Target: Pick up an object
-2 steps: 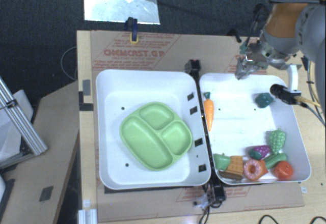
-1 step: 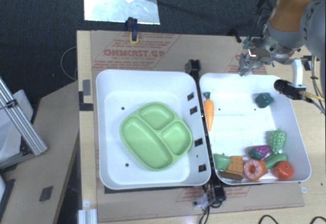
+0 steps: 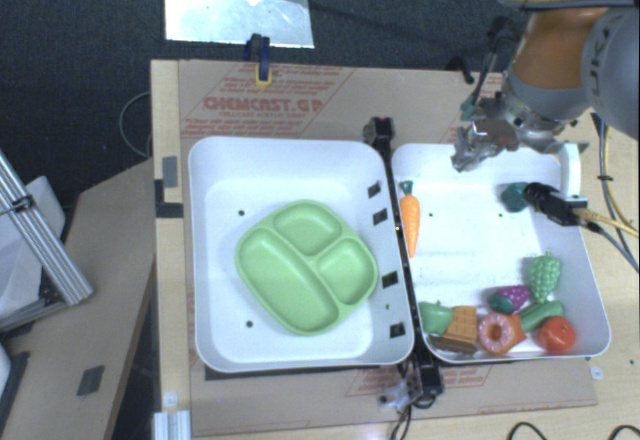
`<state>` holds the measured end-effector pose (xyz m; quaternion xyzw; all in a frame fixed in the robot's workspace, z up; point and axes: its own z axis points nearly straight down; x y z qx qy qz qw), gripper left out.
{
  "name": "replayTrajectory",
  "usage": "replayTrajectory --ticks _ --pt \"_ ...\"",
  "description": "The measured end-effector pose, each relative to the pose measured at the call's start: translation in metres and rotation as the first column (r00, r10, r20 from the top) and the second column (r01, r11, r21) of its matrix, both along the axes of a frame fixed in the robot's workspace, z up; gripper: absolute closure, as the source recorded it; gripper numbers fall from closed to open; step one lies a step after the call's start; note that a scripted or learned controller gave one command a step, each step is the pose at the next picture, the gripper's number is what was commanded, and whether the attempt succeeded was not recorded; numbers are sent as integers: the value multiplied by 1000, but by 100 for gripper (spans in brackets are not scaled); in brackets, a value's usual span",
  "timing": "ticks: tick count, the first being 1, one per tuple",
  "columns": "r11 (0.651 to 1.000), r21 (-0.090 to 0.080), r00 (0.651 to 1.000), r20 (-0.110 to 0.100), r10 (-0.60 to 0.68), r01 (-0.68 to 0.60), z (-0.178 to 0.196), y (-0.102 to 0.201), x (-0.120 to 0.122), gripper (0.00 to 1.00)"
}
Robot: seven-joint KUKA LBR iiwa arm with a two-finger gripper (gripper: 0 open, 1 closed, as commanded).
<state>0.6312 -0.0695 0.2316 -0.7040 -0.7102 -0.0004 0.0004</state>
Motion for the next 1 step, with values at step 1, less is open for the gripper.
replayTrajectory --ticks 1 --pt "1000 -2 1000 2 -8 8 -4 -13 6 100"
